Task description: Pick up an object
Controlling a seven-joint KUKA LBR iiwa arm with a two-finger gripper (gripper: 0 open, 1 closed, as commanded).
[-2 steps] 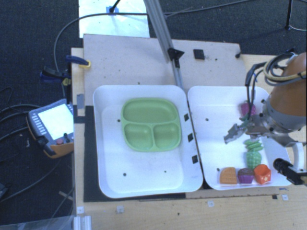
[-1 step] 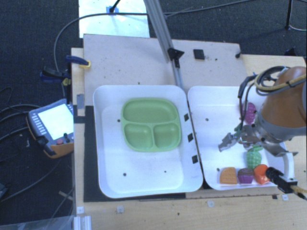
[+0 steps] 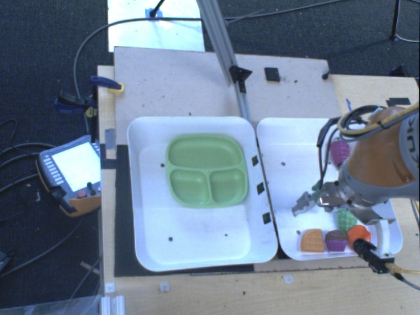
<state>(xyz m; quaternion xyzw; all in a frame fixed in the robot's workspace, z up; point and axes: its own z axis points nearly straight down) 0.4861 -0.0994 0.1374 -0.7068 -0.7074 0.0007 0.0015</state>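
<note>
My gripper (image 3: 304,205) hangs low over the right bin (image 3: 289,149), near its middle and pointing left. Small objects lie in the bin's front right corner: a tan-orange piece (image 3: 312,241), a purple piece (image 3: 336,241), an orange ball (image 3: 358,233) and a green piece (image 3: 344,218) partly under the wrist. A magenta object (image 3: 339,152) lies further back by the right wall, half hidden by the arm (image 3: 377,166) and its cables. The gripper sits just left of and behind the tan-orange piece, apart from it.
In the left bin (image 3: 151,195) lies a green divided plate (image 3: 208,170). A grey pole (image 3: 220,35) slants across the back of the bench. A handheld pendant (image 3: 71,174) rests on the floor at left.
</note>
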